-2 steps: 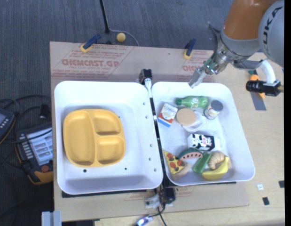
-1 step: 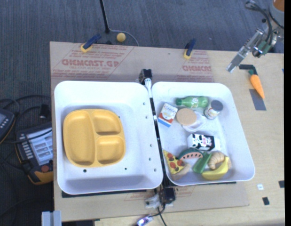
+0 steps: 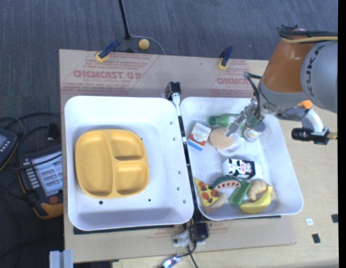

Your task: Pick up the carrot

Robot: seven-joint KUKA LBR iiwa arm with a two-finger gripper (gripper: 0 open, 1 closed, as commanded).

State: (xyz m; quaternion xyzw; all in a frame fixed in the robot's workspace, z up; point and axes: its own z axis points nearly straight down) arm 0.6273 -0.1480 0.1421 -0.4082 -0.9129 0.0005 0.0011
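My gripper (image 3: 241, 126) hangs low over the back of the right bin (image 3: 287, 166), its fingers spread open with nothing between them. One finger (image 3: 233, 128) points down-left over a round tan disc (image 3: 222, 139). A green bottle (image 3: 222, 119) lies just left of the gripper. A small pale item (image 3: 252, 133) sits right under the gripper's other side. I cannot pick out a carrot among the items.
The right bin also holds a white and red carton (image 3: 199, 134), a cow-patterned piece (image 3: 240, 167), a pizza slice (image 3: 206, 193), a watermelon slice (image 3: 224, 183), a croissant (image 3: 257, 189) and a banana (image 3: 255, 204). A yellow divided tray (image 3: 111, 162) lies in the left bin (image 3: 161, 121).
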